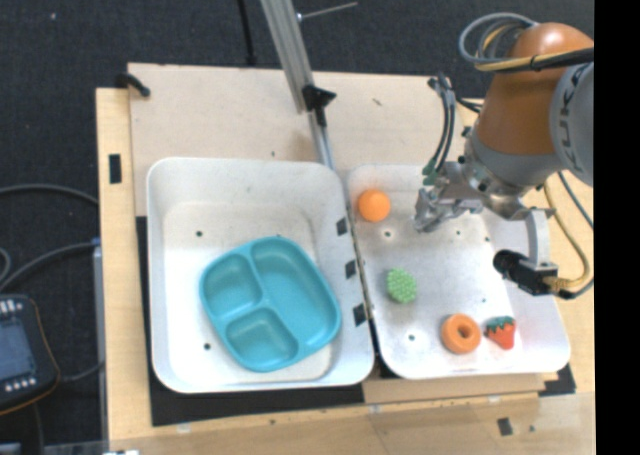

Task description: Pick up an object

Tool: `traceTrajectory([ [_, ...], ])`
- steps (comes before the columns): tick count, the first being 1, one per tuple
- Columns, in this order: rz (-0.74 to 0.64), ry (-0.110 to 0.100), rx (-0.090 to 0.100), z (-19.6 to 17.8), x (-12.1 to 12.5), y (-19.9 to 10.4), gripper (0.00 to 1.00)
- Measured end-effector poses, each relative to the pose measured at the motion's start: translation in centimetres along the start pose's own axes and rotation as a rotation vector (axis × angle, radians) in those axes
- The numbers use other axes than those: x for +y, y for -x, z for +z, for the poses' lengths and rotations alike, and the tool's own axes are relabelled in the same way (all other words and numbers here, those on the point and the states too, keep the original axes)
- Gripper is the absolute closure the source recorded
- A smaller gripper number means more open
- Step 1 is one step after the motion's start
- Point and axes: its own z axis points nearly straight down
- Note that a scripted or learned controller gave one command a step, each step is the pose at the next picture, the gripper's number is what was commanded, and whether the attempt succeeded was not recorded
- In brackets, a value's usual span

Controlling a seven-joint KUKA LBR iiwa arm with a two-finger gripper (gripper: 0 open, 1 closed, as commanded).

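While two white bins sit side by side on the bench, the left bin (180,193) has a blue tray (268,301) lying in it. That tray has three little sections and it lies a bit crooked, toward the front of its bin.

All the small toys are in the right bin (545,343). An orange ball (374,206) sits near the back left corner of that bin. A bumpy green toy (402,286) lies near the middle, closer to the left wall. At the front there is an orange ring like a donut (461,333), and just beside it on the right is a red strawberry toy (502,332). The two look very close, maybe touching.

A slanted metal pole (285,33) comes down from the top and ends near the spot where the two bins meet at the back.

The big grey and orange arm (525,93) reaches in from the right, over the back of the right bin. The gripper (432,215) points down near the back of that bin, to the right of the orange ball. It is near the ball but apart from it. Nothing is between the fingers. I cannot tell if the fingers are apart or together, because they look small and dark.
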Motion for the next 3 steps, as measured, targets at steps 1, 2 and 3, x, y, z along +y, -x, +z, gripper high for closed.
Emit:
traceTrajectory([
  [1, -0.001, 0.002, 0.0, -0.1, -1.1, -4.4, 1.0],
  [2, -0.002, 0.001, 0.001, -0.7, -4.0, -8.4, 1.0],
  [3, -0.002, 0.0, 0.001, 0.6, -5.6, -13.0, 1.0],
])
